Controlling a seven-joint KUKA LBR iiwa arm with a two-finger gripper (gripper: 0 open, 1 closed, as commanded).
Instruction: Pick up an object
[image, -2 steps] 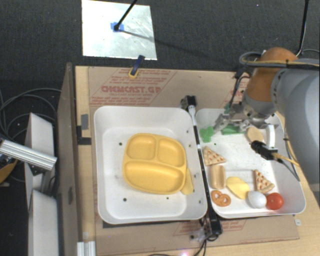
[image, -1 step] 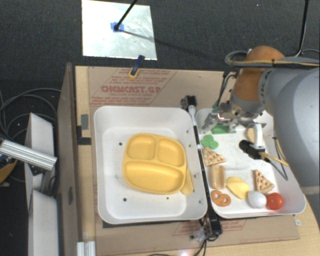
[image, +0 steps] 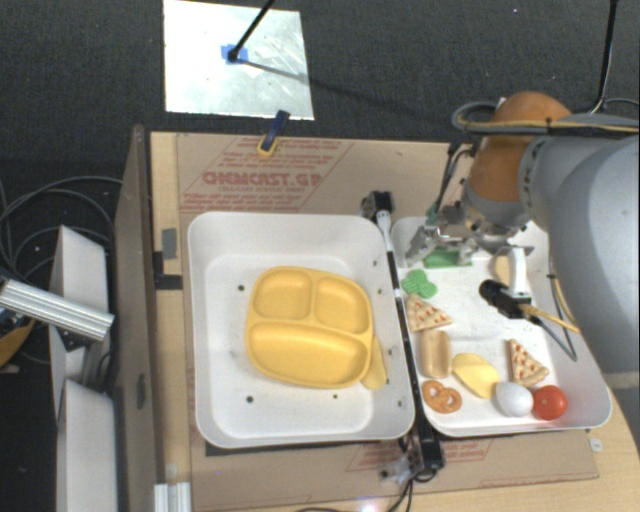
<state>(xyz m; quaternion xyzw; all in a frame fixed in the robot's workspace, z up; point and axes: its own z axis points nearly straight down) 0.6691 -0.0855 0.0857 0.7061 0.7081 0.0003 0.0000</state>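
hand (image: 440, 240) over right bin's (image: 500, 428) far corner, grip state unclear, green piece (image: 440, 259) lying crosswise beneath

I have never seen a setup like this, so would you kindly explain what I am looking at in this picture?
This is a single picture from a fixed camera above a bench, looking down at a slant. The large grey shape on the right is a robot arm, moved by a program. At its end is the gripper, a two-finger claw for picking things up. It sits low over the far corner of the right bin.

The left bin, also shallow and white, holds a yellow divided tray. The right bin holds small toy foods, among them a pizza slice, a pretzel, a white egg and a red tomato.

I cannot tell from this view whether the gripper has hold of anything.
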